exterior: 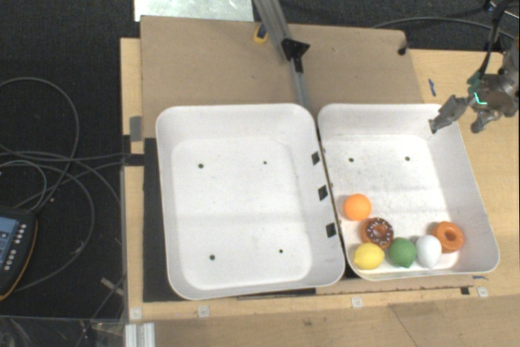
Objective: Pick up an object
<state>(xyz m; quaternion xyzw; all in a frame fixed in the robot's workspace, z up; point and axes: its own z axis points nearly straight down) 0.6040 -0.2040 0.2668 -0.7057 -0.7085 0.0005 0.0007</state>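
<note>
2 shallow white bins sit side by side on the bench (211, 61). The left bin (187, 134) has just bare white floor with a few small dark dots on it. The right bin (467, 175) has all the goodies, bunched up in its near corner: an orange ball (357, 207), a brown sprinkled donut (379, 232) touching it just below, then a row along the near wall with a yellow lemon (369, 256), a green ball (401, 253) and a white egg-shaped thing (428, 250), all pretty much touching each other. An orange ring-shaped donut (448, 236) sits just beside the white one, toward the right wall.

The arm comes in from the right edge, with the claw (461, 117) hanging over the far right corner of the right bin, right around its rim. 2 grey fingers point down and apart, one (445, 114) slanting left over the bin, so the claw looks spread open with nothing between them.

All 6 objects lie well apart from the claw, at the opposite, near end of that same bin. The orange ring-shaped donut is the closest one to it.
</note>
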